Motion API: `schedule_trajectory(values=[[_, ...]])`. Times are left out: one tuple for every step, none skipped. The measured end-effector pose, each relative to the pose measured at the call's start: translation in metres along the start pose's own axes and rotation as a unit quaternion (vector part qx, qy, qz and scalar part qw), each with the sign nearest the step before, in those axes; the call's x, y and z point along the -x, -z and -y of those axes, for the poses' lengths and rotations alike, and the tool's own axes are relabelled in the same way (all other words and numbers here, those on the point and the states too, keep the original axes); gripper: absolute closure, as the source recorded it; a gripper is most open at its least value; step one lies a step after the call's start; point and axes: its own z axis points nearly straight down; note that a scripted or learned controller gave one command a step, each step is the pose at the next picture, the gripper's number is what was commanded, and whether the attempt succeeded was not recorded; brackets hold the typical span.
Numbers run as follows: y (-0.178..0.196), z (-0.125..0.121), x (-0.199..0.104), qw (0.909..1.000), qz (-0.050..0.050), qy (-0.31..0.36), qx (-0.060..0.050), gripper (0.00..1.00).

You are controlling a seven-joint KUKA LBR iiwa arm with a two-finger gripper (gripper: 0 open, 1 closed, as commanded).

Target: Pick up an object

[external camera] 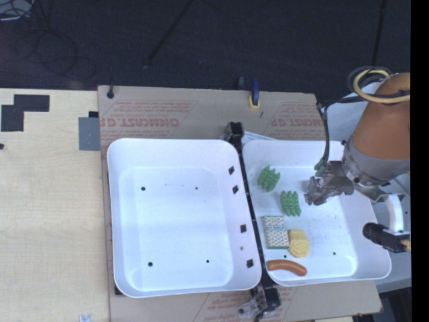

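White right bin (348,263) — sausage (287,267) lies lengthwise along its near wall.

Two green pieces (269,178) (290,202) (ridged), one sausage (287,267).

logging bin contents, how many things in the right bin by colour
green: 2, one piece and another
yellow: 1, the corn-like piece
orange-red: 1, the sausage
patterned: 1, the flat packet
total: 5
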Motion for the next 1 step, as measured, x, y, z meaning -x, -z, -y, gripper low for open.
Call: schedule_trajectory(values=[[0.0072, 0.0559, 0.0646, 1.0, 0.002, -0.003, 0.001, 1.0]])
